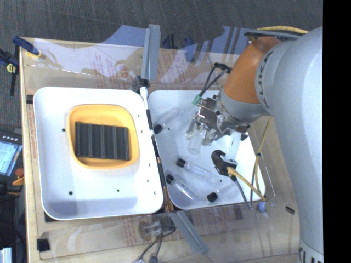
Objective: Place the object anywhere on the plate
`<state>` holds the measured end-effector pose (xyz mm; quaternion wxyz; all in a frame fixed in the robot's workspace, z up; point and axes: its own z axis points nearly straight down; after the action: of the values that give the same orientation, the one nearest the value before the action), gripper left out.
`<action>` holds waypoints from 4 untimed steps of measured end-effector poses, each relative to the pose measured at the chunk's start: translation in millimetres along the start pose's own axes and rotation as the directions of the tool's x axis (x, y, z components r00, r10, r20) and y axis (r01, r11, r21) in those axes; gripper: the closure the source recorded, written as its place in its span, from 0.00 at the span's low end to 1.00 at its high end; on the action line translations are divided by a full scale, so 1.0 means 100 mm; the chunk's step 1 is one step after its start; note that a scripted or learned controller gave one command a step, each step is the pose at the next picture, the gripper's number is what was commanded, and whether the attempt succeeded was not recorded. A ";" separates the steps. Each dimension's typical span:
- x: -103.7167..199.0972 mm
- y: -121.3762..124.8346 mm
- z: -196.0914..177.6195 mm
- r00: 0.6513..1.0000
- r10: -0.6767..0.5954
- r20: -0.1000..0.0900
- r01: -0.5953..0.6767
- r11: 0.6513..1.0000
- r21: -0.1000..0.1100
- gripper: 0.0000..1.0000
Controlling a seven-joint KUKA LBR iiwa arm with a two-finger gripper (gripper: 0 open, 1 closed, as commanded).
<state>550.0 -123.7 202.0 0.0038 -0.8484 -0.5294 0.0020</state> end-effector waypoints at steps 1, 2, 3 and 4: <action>0.42 0.28 -0.21 0.985 -0.173 0.002 0.173 0.985 -0.007 1.00; 0.91 0.44 0.00 0.937 -0.350 0.003 0.350 0.937 -0.006 1.00; 1.21 0.35 -0.12 0.889 -0.459 0.004 0.459 0.888 -0.005 1.00; 1.22 0.35 -0.12 0.889 -0.459 0.004 0.459 0.889 -0.005 0.00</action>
<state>635.0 -30.1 213.5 0.0011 -0.6995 -0.7147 0.0005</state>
